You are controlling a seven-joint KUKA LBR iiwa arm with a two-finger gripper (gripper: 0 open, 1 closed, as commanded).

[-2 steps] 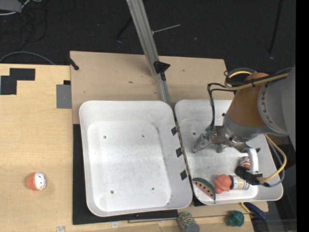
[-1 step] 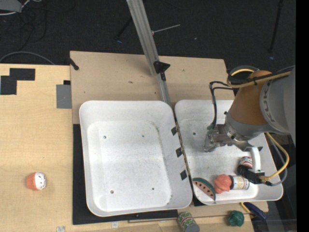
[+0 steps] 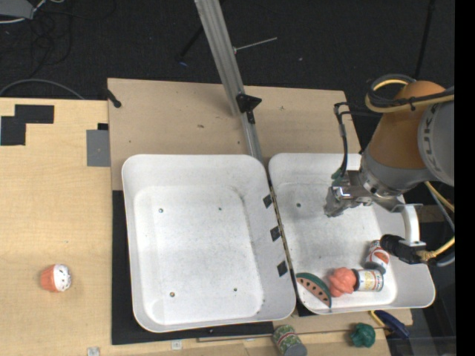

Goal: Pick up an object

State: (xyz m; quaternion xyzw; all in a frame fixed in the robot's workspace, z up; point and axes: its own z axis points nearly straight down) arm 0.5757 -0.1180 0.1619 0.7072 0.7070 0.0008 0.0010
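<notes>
My end effector (image 3: pixel 338 199) hangs over the right bin (image 3: pixel 312 173), toward the middle of its floor. From this slanted overhead view I cannot tell how it is set, and nothing appears beneath or inside it. My grey arm, with its orange band (image 3: pixel 404 136), comes in from the right.

By my judgement the task has barely begun: nothing is lifted, and every candidate lies on a surface. What remains is to choose one thing, descend onto it, grip it and raise it.

The nearest candidates are gathered at the near edge of the right bin, well apart from my end effector. A rounded, knobbly pink-orange toy (image 3: pixel 341 281) lies touching a small pale bottle (image 3: pixel 369 280) with a dark cap, tipped on its side. Just left of them is a watermelon slice toy (image 3: pixel 314 288), a dark green curve with red flesh. A small red and white object (image 3: pixel 377 257) sits just behind the bottle, too small to identify.

The left bin (image 3: pixel 148 170) is alongside. On the table, far left, lies an orange and white ball (image 3: pixel 56 278); a green lump (image 3: pixel 363 335) rests by the near edge.
</notes>
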